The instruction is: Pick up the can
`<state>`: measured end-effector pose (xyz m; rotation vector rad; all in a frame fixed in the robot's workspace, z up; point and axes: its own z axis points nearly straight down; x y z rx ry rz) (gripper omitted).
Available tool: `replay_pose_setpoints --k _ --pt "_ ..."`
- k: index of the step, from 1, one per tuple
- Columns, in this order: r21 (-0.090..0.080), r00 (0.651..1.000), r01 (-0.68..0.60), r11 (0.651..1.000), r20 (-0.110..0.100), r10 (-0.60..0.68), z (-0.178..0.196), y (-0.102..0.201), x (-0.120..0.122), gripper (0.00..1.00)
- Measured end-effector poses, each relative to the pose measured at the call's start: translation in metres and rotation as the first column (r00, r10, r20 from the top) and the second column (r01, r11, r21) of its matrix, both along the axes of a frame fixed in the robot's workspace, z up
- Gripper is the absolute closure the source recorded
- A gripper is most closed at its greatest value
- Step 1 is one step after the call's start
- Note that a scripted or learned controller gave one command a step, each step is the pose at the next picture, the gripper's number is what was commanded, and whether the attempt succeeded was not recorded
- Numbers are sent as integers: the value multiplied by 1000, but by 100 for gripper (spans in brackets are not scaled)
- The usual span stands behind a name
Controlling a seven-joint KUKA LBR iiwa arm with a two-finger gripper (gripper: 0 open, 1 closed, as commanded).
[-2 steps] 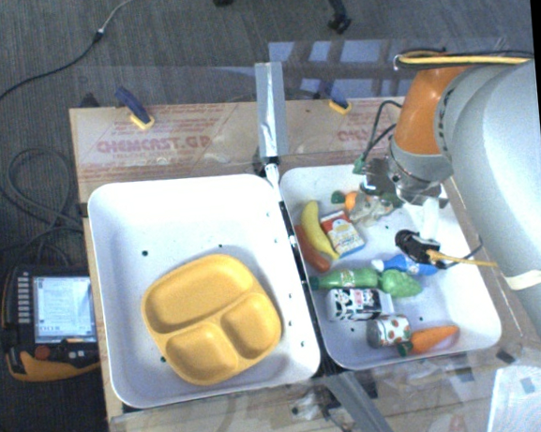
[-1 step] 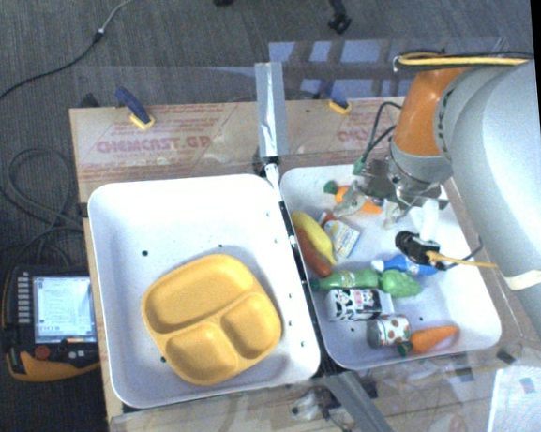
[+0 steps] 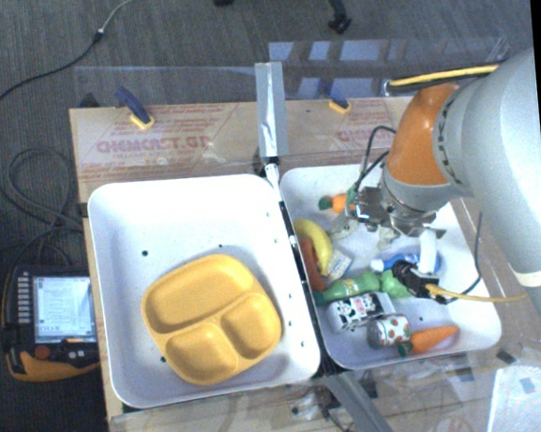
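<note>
Camera view has the gripper (image 3: 399, 232) low in the right bin (image 3: 483, 333), can't tell its state, while the can (image 3: 388, 330) lies near the front beside a carrot (image 3: 434, 339), so looks like approach stage, next it needs to shift toward the can

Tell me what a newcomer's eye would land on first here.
First the yellow divided tray, alone in the left bin. Then the big grey arm with its orange band, hanging over the right bin, where a banana, a carrot, a can and other small items lie crowded together.
</note>
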<state>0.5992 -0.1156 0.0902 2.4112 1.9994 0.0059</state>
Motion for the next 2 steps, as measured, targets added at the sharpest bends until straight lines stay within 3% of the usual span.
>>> replay_pose_setpoints --k 1,2 --pt "1 999 47 999 -11 -47 60 -62 14 0" --pt "7 968 -252 968 -10 252 5 -94 23 0"
